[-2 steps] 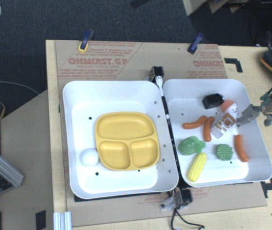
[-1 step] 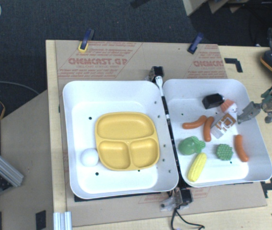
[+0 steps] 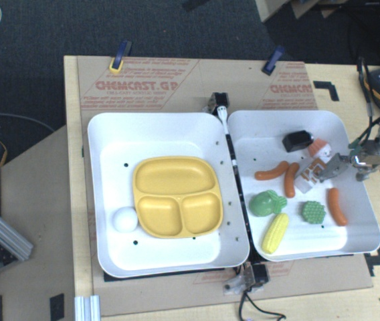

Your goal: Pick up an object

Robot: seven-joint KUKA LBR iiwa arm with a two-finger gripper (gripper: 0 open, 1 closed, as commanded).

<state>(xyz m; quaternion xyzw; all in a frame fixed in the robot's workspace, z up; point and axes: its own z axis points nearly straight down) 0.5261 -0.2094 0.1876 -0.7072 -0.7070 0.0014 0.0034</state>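
Far left in left bin [image 3: 103,179]: white ball [image 3: 124,219] on floor, touching/just beside yellow divided plate [image 3: 176,196], which sits approx mid-bin w/ three compartments, nothing in them. Past the divider, right bin [image 3: 357,236] w/ the pickable stuff: green pepper-like toy [image 3: 265,203] near bin's left side, yellow corn cob [image 3: 275,233] just below it, tilted, lower end toward front rim. Above those, two orange-red sausages: one lying across [image 3: 270,173], one nearly upright [image 3: 291,180], ends close together or touching, can't tell which. Black block [image 3: 297,140] toward back of bin, small orange-and-white item [image 3: 320,148] just right of it. Green broccoli-ish toy [image 3: 314,211] right of corn, third sausage [image 3: 337,206] beside it nr right wall. Gripper [image 3: 314,174] reaching in from right, low over bin centre-right, tips at small pale/brown object [image 3: 308,178] next to upright sausage; too blurry to tell whether pincer is apart, together or clamped on that item. Arm's wrist over bin's right rim.
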